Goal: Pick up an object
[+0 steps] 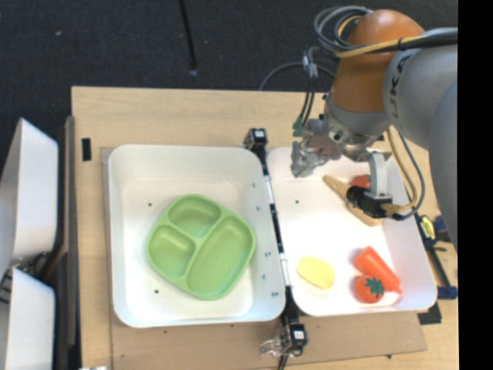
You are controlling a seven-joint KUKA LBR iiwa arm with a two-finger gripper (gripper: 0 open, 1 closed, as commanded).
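The pincer [306, 162], whose released or clenched state cannot be told, hangs over the bare far corner of the right bin [323, 230], well apart from the yellow toy lemon [316, 273], so a descent here risks clipping the bin wall and grasping nothing.

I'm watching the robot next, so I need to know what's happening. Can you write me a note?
Gripper: hangs over the far left corner of the right bin, with nothing visibly held.
Things: a yellow piece, an orange carrot and a red round fruit lie at the near end of the right bin. A green divided plate lies in the left bin.
Done: nothing picked up yet, as far as this view shows.
Left: choose one thing, go down to it, grip it and lift it.
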